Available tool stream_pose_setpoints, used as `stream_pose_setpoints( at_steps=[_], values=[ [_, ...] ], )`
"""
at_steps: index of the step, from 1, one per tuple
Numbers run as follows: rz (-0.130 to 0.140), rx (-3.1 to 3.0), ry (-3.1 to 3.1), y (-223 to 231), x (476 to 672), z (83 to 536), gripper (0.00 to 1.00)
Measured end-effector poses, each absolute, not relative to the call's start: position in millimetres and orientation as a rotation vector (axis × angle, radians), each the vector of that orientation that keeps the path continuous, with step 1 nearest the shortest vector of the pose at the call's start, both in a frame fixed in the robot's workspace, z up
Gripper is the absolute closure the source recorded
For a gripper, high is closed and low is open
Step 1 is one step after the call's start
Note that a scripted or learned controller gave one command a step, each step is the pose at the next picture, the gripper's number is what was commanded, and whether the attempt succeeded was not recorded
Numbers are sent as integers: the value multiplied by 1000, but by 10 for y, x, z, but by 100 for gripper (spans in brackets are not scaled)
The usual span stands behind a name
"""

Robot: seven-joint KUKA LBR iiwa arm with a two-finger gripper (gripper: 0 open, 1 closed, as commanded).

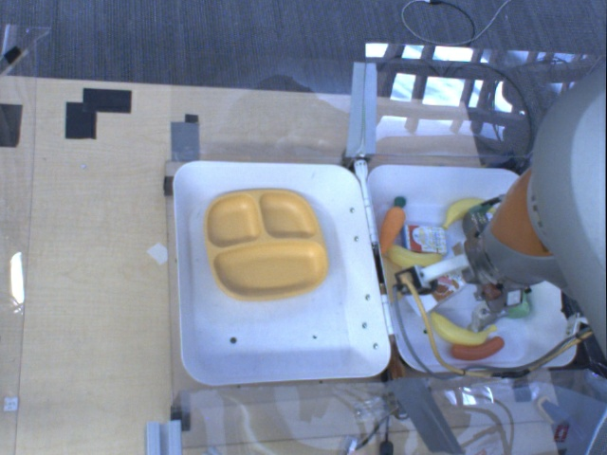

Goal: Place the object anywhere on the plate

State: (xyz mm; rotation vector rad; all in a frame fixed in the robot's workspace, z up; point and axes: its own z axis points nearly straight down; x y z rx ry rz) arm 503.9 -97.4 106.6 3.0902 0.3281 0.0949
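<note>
The gripper (490, 309), grip state unclear, hangs at right-centre among toy food; the yellow three-compartment plastic plate (266, 244) lies well left.

A yellow divided plate (266, 244) is seated in the left bin (275, 349); the gripper (486, 306) is positioned over bananas (455, 328) in the right bin (545, 344).

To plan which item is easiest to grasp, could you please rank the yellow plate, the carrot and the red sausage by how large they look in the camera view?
1. Yellow plate, by far the largest.
2. Carrot and red sausage: these look about alike in length, and the carrot's lower end is partly hidden, so I would not rank one above the other.
</note>
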Motion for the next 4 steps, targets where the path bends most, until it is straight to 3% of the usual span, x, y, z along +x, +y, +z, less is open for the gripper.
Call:
stream_pose_setpoints(
  at_steps=[1, 2, 3, 4],
  values=[
    [12, 3078, 610, -2006, 4895, 874, 0],
    [20, 3077, 629, -1092, 4911, 888, 0],
    [4, 3042, 785, -2039, 4878, 1085, 0],
    [0, 3127, 326, -1382, 4873, 1110, 0]
  ],
)
